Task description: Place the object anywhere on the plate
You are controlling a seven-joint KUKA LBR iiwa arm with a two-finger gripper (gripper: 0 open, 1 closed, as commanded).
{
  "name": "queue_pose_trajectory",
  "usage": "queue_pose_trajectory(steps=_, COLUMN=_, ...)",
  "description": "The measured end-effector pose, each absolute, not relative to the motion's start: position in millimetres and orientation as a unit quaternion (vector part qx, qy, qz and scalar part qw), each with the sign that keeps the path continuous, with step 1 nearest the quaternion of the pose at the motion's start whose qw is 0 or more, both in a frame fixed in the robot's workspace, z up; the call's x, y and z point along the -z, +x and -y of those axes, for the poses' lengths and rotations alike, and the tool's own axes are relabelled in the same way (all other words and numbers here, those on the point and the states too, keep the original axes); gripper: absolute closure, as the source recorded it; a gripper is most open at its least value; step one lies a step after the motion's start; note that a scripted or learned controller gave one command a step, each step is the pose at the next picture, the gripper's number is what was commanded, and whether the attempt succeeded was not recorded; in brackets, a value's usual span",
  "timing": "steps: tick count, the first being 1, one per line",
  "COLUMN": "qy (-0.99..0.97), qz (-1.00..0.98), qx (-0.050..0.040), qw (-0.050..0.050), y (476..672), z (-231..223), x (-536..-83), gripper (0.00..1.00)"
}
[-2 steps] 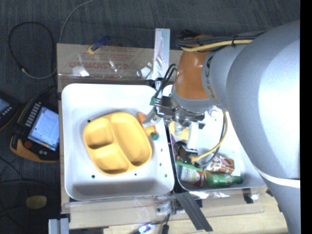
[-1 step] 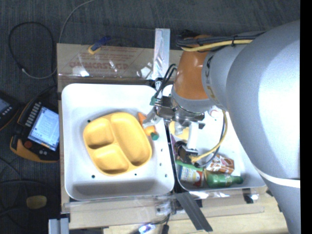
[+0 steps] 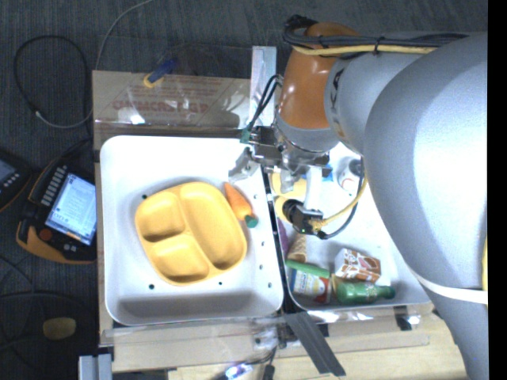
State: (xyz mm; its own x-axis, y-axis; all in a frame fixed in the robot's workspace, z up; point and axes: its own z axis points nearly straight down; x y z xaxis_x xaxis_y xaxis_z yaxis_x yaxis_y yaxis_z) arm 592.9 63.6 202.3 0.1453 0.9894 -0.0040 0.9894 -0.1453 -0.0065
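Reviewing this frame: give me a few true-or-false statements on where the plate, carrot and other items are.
1. The yellow plate lies in the left bin. True.
2. The carrot lies in the middle of the plate. False: it is at the plate's upper right edge, beside the bin wall.
3. A green bottle lies in the right bin. True.
4. The plate has one undivided well. False: it has three compartments.

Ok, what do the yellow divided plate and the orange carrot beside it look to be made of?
The yellow divided plate looks like moulded plastic: uniform colour, rounded compartment walls, soft sheen. The orange carrot with its green tip seems a plastic or rubber toy, judging by its flat, even colour, though the view is too coarse to be sure.
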Motion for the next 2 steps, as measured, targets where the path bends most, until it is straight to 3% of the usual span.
queue_pose_trajectory(steps=1, qy=-0.757, qz=0.654, qx=-0.0085, qw=0.000, y=593.3, z=-61.6, x=-208.0, gripper=1.00)
queue_pose_trajectory(steps=2, qy=-0.754, qz=0.657, qx=-0.0042, qw=0.003, y=556.2, z=-130.1, x=-132.3, gripper=1.00)
